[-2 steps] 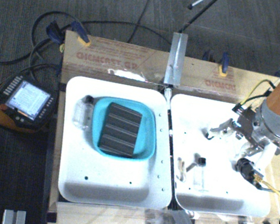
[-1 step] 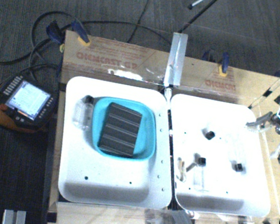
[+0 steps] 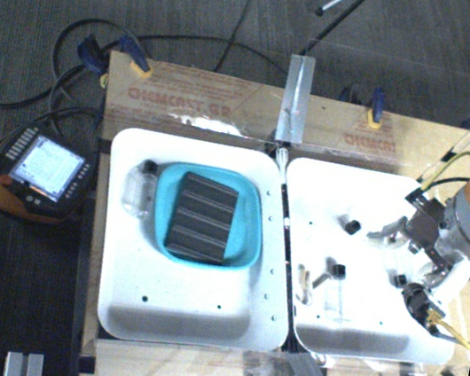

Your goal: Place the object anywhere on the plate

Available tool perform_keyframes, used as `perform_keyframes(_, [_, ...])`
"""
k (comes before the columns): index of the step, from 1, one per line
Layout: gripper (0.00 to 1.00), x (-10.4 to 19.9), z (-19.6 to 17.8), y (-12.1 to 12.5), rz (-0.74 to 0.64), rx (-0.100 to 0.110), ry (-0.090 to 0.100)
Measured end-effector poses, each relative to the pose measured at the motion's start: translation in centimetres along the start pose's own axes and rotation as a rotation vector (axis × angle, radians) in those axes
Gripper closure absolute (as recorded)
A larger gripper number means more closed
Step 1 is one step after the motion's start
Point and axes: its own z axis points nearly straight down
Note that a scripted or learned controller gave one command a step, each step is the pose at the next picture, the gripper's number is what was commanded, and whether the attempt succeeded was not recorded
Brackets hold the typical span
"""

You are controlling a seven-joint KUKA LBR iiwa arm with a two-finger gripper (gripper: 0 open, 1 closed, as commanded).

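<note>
A blue plate (image 3: 248, 230) lies in the left bin (image 3: 176, 316). A dark grey ribbed block (image 3: 203, 217) rests flat on the middle of the plate. My gripper (image 3: 344, 247) hangs over the right bin (image 3: 353, 334), well to the right of the plate. It is open, its two black fingertips (image 3: 351, 224) stand apart, and nothing is between them. The arm's wrist (image 3: 456, 235) reaches in from the right edge.
A clear bottle with a black cap (image 3: 138, 185) lies against the plate's left side in the left bin. A small clear item (image 3: 332, 299) lies on the right bin's floor below the gripper. A raised rim (image 3: 285, 236) separates the two bins.
</note>
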Motion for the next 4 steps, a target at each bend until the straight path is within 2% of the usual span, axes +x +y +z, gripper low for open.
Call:
perform_keyframes(1, [0.0, -4.2, -5.5, 3.3, 0.075, -0.004, -0.001])
perform_keyframes(2, [0.0, 0.2, 4.2, -0.2, 0.36, 0.0, 0.0])
perform_keyframes(3, [0.0, -2.2, -5.4, 4.1, 0.463, -0.003, 0.0])
perform_keyframes(4, [0.0, 1.6, 1.7, -1.3, 0.631, 0.001, -0.001])
